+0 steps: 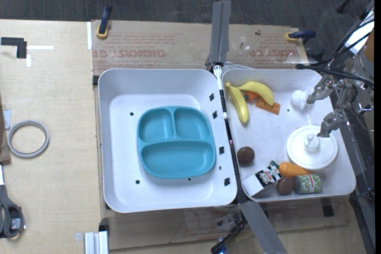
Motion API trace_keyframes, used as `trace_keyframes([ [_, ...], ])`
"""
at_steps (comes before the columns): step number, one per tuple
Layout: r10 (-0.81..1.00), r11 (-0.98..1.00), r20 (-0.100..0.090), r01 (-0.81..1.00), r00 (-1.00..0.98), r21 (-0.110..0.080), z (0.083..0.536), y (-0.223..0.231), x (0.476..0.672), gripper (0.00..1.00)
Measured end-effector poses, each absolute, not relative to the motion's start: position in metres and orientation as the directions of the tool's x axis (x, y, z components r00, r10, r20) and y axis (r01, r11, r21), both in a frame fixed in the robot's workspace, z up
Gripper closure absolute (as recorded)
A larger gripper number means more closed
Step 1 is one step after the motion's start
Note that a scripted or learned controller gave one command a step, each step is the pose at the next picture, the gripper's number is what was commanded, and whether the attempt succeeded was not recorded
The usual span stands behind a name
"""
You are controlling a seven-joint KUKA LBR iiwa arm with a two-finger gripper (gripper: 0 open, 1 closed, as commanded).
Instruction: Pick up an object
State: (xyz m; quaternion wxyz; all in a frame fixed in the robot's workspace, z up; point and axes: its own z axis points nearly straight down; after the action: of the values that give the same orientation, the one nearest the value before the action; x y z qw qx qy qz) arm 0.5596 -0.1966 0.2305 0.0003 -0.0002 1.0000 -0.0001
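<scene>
Lab bench: 2 white bins (pixel 113 146), clamped cardboard (pixel 155 47).

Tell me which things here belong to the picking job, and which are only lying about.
For the job: gripper, bananas, white lid, brown ball, green can, carrot.

Lying about: tape roll, scissors, clamps, blue plate.
</scene>
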Motion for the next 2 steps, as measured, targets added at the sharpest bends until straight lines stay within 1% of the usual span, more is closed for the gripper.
trace_keyframes([
  [1,-0.153,0.988,0.0,-0.153,-0.988,0.001,0.106,-0.156,0.583,0.0],
  [2,-0.234,0.972,-0.002,-0.234,-0.972,0.001,0.091,-0.094,0.646,0.0],
])
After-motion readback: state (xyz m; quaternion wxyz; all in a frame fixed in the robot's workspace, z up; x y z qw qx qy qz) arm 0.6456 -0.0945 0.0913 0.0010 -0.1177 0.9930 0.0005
